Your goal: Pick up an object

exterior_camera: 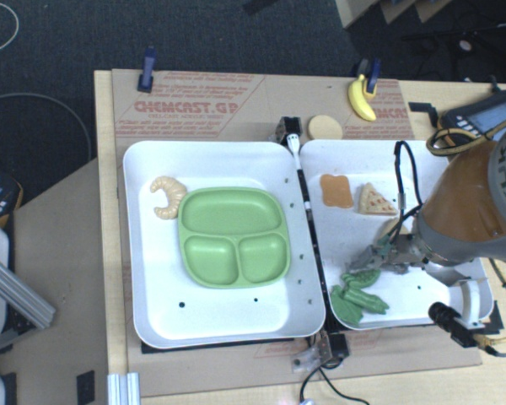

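Note:
The right bin (422, 310) holds three items. A green pea-pod toy (357, 300) lies near its front left corner. A brown toast slice (336, 191) and a triangular pizza-like wedge (375, 199) lie toward the back. My gripper (374, 260) reaches in from the right and hangs low over the back end of the green pea-pod toy, touching or nearly touching it. The grey and orange arm (468, 205) covers the right part of this bin.
The left bin (152, 251) holds a green divided plate (234, 236) and a beige croissant (169, 197) at its back left. A banana (362, 99) and a round beige disc (325, 127) lie on the board behind the bins. A black cable (402, 180) loops over the right bin.

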Controlling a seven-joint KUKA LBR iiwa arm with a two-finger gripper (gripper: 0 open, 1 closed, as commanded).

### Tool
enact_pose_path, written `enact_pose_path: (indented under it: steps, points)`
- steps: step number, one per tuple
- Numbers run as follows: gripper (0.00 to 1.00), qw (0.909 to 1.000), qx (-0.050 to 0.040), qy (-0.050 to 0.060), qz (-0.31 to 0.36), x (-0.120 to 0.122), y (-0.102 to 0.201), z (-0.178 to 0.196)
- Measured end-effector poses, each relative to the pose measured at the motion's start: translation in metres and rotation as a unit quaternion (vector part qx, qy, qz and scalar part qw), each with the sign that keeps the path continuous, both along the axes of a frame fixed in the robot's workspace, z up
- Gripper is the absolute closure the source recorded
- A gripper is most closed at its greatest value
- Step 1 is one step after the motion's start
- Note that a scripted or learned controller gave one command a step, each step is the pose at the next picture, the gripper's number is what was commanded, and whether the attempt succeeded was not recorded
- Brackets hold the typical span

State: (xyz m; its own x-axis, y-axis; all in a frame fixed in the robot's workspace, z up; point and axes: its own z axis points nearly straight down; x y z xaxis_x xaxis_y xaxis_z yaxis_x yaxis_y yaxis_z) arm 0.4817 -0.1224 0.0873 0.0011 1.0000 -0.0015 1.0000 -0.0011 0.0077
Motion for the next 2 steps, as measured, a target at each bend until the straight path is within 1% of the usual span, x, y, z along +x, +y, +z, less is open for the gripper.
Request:
enact_pose_path:
  steps: [2]
  points:
    - [0.00,1.0000,-0.0004,0.001,0.000,-0.0005,0.0075,-0.0001]
